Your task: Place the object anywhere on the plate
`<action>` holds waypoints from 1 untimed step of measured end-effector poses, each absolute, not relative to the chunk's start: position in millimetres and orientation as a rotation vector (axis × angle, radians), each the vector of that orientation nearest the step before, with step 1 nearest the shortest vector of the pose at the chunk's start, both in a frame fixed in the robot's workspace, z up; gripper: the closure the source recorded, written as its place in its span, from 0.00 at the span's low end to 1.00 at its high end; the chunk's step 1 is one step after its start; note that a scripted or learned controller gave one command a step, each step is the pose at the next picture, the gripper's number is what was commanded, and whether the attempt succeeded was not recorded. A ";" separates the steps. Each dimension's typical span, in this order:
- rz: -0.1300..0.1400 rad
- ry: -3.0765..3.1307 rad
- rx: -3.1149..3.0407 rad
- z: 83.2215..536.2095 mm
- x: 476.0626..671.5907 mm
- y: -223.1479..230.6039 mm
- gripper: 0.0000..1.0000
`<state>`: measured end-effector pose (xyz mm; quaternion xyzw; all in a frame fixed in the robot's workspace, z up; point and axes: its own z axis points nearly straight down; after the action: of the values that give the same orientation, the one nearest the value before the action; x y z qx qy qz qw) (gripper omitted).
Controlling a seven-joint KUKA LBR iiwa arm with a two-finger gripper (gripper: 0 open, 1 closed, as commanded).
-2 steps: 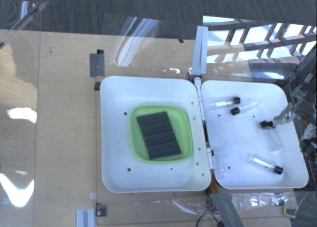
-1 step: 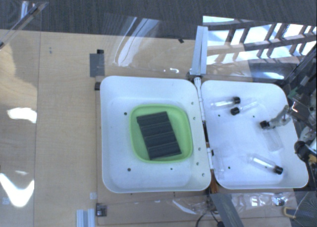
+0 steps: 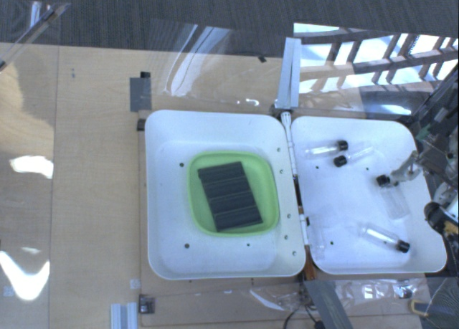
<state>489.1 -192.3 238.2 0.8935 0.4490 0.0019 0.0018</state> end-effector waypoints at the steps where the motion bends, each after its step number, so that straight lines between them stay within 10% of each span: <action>1: 0.004 1.426 2.797 225.6 488.3 -197.4 0.00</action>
<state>488.3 -197.4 225.6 0.8908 0.4543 0.0012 0.0011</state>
